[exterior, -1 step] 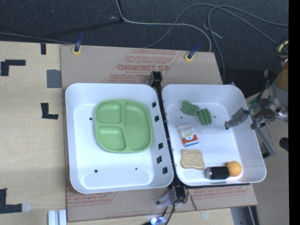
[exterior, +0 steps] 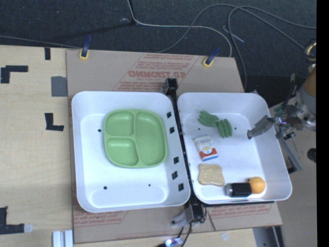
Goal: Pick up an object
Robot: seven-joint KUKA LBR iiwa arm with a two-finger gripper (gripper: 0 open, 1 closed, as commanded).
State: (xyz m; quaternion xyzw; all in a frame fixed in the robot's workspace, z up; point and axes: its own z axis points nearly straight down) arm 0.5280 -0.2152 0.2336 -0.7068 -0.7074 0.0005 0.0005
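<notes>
- Nearest the camera is the front edge of the right bin (exterior: 267, 193), where an orange ball (exterior: 256, 184) sits touching a black block (exterior: 237, 190), both well below and a bit left of my pincer (exterior: 259, 128).
- My pincer hangs at the right bin's far-right rim, coming in from the side. Honestly can't tell whether it's apart or together from this angle, and nothing shows between the tips.
- No set target, so I'd judge the green pea pods (exterior: 216, 122) the handiest: they lie to my left, near, at about my height in the bin. Probably light, rubbery plastic, a bit bumpy. I'd pinch across the narrow width of one pod, near its middle.
- Small white carton (exterior: 205, 147) is lower left of me. Likely light and stiff, flat sides, should be easy to grip across its short side.
- Toast slice (exterior: 211, 175) lies flat further down-left. Thin and low, so I reckon it's awkward to get under.
- That ball looks slippery and likely to roll.
- Left bin (exterior: 82, 138), well apart to my left, holds a green divided plate (exterior: 136, 138).
- Bin floors are smooth white plastic, so things may slide. Both bins sit on cardboard on a wooden worktop (exterior: 31, 148), with cables (exterior: 169, 24) on dark carpet beyond.
</notes>
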